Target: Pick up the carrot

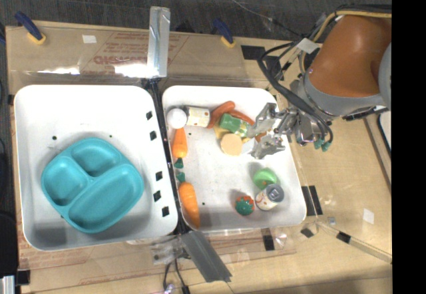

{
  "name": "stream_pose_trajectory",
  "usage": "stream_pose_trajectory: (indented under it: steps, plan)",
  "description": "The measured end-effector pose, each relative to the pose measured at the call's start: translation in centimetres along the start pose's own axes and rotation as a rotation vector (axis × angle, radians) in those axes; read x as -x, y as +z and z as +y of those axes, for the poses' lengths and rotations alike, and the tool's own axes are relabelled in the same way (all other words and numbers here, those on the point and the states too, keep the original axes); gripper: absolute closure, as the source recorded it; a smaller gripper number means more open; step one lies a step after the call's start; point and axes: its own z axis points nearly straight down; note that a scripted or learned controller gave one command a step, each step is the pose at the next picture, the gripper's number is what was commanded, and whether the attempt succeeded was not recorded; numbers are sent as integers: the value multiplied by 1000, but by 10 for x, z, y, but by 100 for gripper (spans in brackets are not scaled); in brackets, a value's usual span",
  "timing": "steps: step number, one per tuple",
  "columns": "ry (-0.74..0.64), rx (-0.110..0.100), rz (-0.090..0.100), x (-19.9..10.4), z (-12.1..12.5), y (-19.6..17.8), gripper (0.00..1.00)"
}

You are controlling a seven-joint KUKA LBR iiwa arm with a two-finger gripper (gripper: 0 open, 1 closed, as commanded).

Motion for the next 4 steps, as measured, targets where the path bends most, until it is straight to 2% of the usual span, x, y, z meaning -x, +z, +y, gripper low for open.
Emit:
stream_pose_trajectory:
  steps: [1, 2, 3, 4]
  plan:
    - [-192, 4, 7, 28, 72, -2, 100]
    - [-245, 4, 7, 89, 111, -32, 100]
    - [-469, 4, 6, 114, 158, -40, 100]
    - [-609, 5, 11, 117, 109, -9, 100]
